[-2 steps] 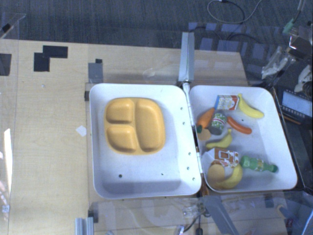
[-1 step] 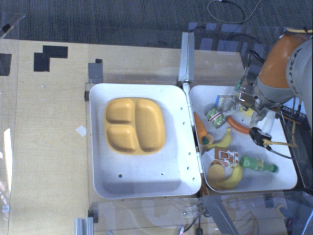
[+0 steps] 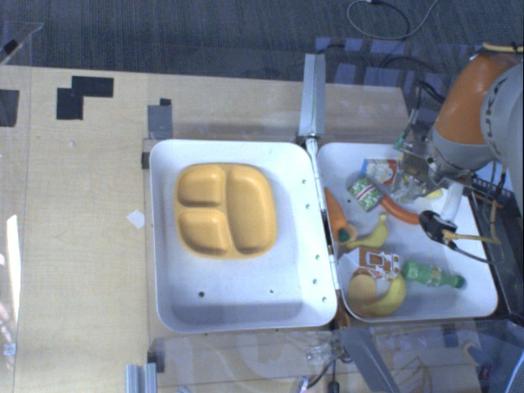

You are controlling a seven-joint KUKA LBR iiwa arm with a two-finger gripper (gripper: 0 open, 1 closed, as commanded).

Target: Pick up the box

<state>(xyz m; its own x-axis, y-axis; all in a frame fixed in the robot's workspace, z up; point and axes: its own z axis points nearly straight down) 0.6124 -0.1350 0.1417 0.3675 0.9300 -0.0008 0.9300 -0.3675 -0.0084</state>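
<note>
Where the claw point(image 3: 409, 183) hangs: low over the far end of the right bin point(image 3: 483, 301), down among the clutter.
Claw state: I cannot tell whether it is open or closed; the wrist hides it from where I stand.
Box point(image 3: 379, 170): lying in the bin just beside the claw, on the side toward the left bin point(image 3: 246, 295); nothing shows it gripped or raised.
Packet point(image 3: 363, 191): green, just past the box, a little further from the claw.
Carrot point(image 3: 399, 212): just beside the claw on its near side, close enough to get in the way.
Second box point(image 3: 378, 262): well nearer to me than the claw, between the bananas point(image 3: 375, 236); it could be the one meant instead.
Bottle point(image 3: 431, 276): beside that second box, well apart from the claw.
Plate point(image 3: 225, 210): far from the claw, in the left bin.
Done: the reach, by the look of it.
Left: a sure grip and the lift.
</note>
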